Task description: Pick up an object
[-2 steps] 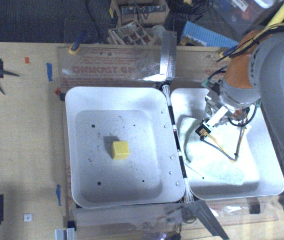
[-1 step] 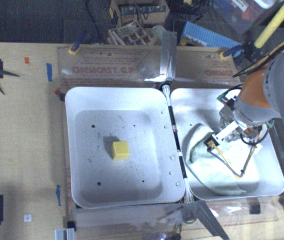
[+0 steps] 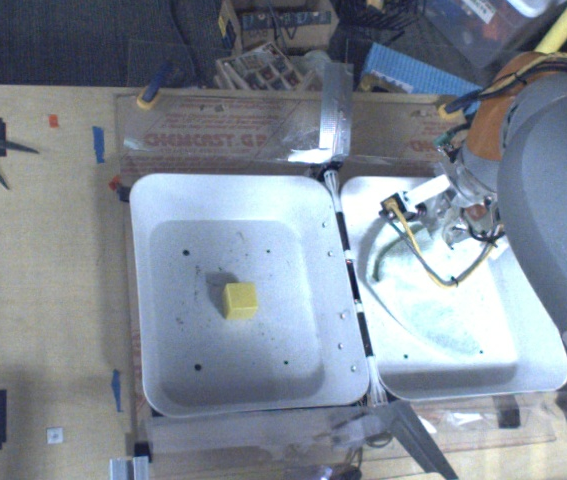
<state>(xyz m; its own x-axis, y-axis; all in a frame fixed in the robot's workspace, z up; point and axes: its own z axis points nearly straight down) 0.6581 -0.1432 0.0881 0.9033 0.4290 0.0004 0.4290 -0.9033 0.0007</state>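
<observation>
The left bin (image 3: 153, 208) has plenty of open floor. The yellow cube (image 3: 241, 300) sits a little left of its middle, well apart from all four sloping walls, with nothing crowding it on any side. The two bins touch along a shared rim down the middle, and that ridge lies between the cube and the arm. From where I stand, the cube is a small block, bright yellow on top and duller on the side facing me. It rests flat on the white floor with a soft grey shadow just behind it. A few dark specks dot the floor around it.

The gripper (image 3: 455, 220) hangs over the far part of the right bin (image 3: 523, 368), near its back wall and well apart from the cube. I cannot tell how its jaws stand. I can make out no loose object on that bin's floor. Both bins sit on the pale wooden table (image 3: 43, 268).
</observation>
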